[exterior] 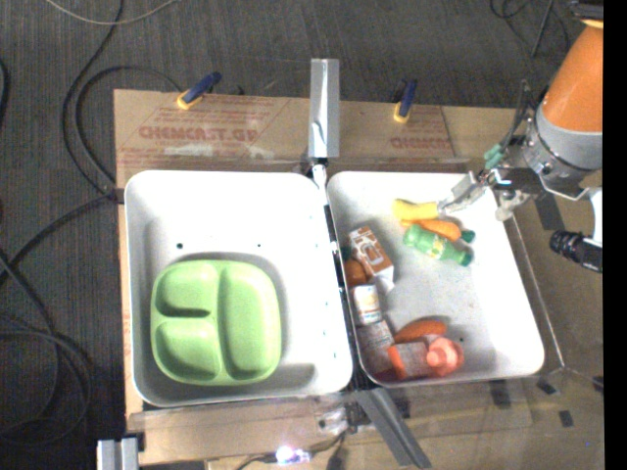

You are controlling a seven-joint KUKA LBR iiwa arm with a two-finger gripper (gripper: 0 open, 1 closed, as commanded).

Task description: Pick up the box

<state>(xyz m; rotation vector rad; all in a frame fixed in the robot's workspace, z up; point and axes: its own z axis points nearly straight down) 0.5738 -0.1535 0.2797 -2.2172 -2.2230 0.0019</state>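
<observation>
Near edge of the right bin [534, 346]: a pile with a red-capped bottle [431, 357], a reddish sausage-like item [419, 328] and a small labelled bottle [368, 305] just left of it. In the left bin [137, 262] sits a green divided plate [217, 319].

Further in, against the right bin's left wall: the box [371, 253], a small carton with an orange-and-white print. It's lying flat, long axis running near-to-far with a slight slant, far end tipped toward the left wall. It touches the labelled bottle at its near end.

Far side of the right bin: a yellow banana [416, 208], an orange carrot [439, 228] and a green bottle [438, 246], clustered.

Gripper [460, 196] hangs over that far cluster, well apart from the box; jaws look slightly apart with nothing between them.

Progress: pick not started. Box untouched. Left to do: traverse left and nearer, align across the short axis, descend, close, lift.
</observation>
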